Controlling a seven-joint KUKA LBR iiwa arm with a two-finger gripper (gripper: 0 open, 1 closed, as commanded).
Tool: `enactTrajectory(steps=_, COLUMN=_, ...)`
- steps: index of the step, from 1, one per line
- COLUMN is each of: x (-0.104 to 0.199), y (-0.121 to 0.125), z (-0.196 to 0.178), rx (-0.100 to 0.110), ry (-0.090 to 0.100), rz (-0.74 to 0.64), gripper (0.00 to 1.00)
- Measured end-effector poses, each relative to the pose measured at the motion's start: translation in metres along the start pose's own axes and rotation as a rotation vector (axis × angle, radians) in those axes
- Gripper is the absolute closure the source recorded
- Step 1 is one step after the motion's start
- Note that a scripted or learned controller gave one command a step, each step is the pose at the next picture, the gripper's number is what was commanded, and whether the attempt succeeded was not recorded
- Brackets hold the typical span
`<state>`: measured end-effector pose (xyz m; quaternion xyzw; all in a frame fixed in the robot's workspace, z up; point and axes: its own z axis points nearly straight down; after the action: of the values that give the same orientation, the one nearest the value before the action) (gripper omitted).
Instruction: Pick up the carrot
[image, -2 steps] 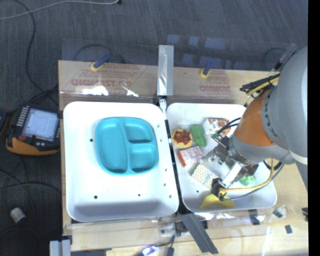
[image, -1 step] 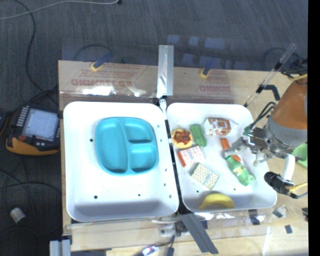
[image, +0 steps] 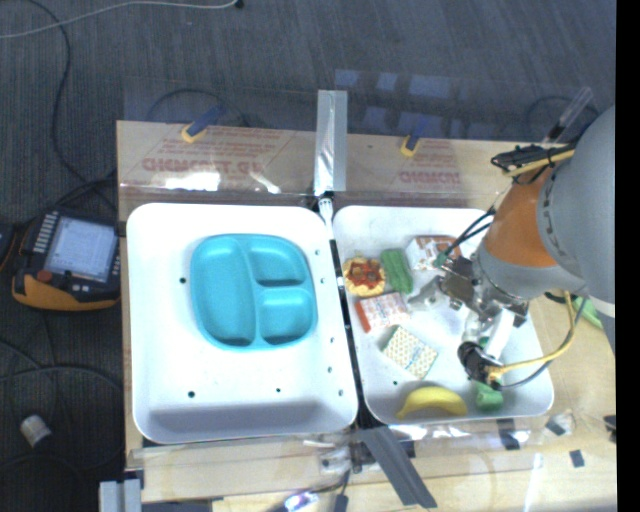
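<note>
Two bins (image: 150, 400): divided tray (image: 252, 290) left, banana (image: 433, 402) right.

Bench (image: 160, 165) is a wooden board with red lettering printed along its upper edge, sitting mid-frame on dark carpet. Two white bins sit on it side by side, touching in the middle: left bin (image: 170, 390) and right bin (image: 530, 395). A metal strip (image: 331, 140) runs up from the gap between them to the board's top edge. A couple of yellow clips (image: 200, 127) sit along that top edge too.
</note>
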<state>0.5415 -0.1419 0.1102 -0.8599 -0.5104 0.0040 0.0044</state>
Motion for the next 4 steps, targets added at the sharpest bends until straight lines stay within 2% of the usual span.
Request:
enactTrajectory(steps=1, x=-0.042, y=0.001, z=0.015, rx=-0.003, ry=0.003, rz=0.075, gripper=0.0)
enactTrajectory(steps=2, x=-0.065, y=-0.018, z=0.022, rx=-0.022, ry=0.016, rz=0.503, gripper=0.0)
enactTrajectory(steps=3, x=-0.021, y=0.128, z=-0.043, rx=-0.006, ry=-0.001, rz=0.508, gripper=0.0)
enactTrajectory(steps=4, x=-0.021, y=0.126, z=-0.046, rx=0.003, ry=-0.013, rz=0.504, gripper=1.0)
